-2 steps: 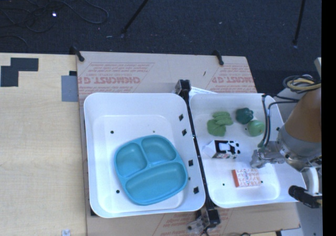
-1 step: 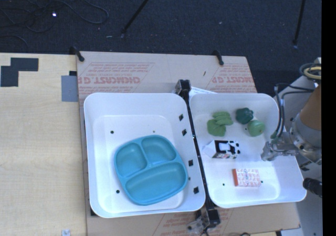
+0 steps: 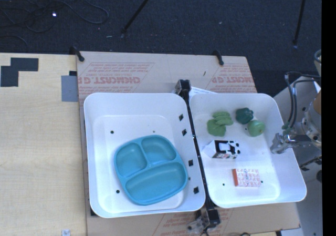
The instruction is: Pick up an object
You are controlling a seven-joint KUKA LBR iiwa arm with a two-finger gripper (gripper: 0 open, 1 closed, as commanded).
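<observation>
The desk (image 3: 37, 156) is pale wood, with a sheet of printed cardboard (image 3: 131, 74) laid over it under both bins. The left bin (image 3: 105, 104) carries a blue divided plate (image 3: 151, 168) that sits toward its 5 o'clock corner, leaving bare white floor from 9 through 1 o'clock. The right bin (image 3: 283, 187) touches the left one along a shared wall fitted with black clips.

At 3 o'clock of the right bin, just over its outer rim, the arm's metal end with the jaws (image 3: 281, 142) hangs at the rim; whether the jaws are apart or together cannot be told at this angle, and nothing is seen between them.

Inside the right bin the things lie apart from one another. A light green lumpy toy (image 3: 219, 122) rests near 11 o'clock. A dark green piece (image 3: 244, 115) is at 12 o'clock, and a lighter green round piece (image 3: 255, 127) lies just beside it toward 1 o'clock, nearest the jaws. A small black-and-white object (image 3: 227, 149) sits at the centre-left, close to the shared wall. A flat red-and-white packet (image 3: 247, 177) lies at 6 o'clock, with open floor around it and toward the 4 o'clock corner.
</observation>
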